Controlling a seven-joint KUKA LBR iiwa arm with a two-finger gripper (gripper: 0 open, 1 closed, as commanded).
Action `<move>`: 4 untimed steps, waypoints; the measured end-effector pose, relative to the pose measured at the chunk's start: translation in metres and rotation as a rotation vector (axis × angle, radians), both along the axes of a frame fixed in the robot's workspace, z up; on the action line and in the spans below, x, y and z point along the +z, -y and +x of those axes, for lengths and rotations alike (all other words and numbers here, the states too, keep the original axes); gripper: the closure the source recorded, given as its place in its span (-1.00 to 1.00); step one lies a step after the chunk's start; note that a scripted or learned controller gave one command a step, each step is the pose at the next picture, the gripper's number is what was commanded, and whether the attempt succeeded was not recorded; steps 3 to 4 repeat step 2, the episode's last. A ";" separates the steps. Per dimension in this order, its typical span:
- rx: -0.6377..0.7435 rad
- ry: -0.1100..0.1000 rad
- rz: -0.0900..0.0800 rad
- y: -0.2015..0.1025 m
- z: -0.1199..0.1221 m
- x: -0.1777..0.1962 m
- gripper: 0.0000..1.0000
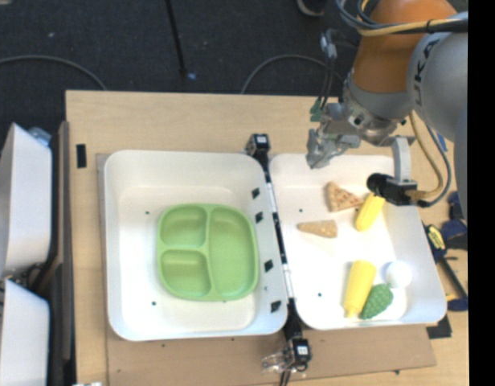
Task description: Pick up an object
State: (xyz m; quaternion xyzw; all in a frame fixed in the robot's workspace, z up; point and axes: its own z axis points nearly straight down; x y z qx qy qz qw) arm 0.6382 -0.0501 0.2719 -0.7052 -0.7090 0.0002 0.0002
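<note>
The fingers of the grey two-finger gripper (320,156) at upper right are too blurred for us to tell their state, hovering over the right shallow white bin (312,296) holding two tan wedge-shaped pieces (341,196), two yellow corn cobs (359,286), a green knobbly lump (378,301) and a white ball (398,274), while the left white bin (127,215) holds a green sectioned plastic tray (207,250); we read no writing.

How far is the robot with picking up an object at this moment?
Nothing looks picked yet. The claw hangs over the far corner of the right bin with no object between its fingers. The two toast pieces, two corn cobs, green toy and white ball all lie on the bin floor. The green tray sits in the left bin. Left: descend, grip and lift one.
</note>
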 end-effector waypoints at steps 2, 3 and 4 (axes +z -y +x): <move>0.002 0.000 0.001 -0.110 -0.023 -0.004 1.00; 0.002 0.000 0.001 -0.110 -0.023 -0.004 1.00; 0.002 0.000 0.001 -0.110 -0.023 -0.004 1.00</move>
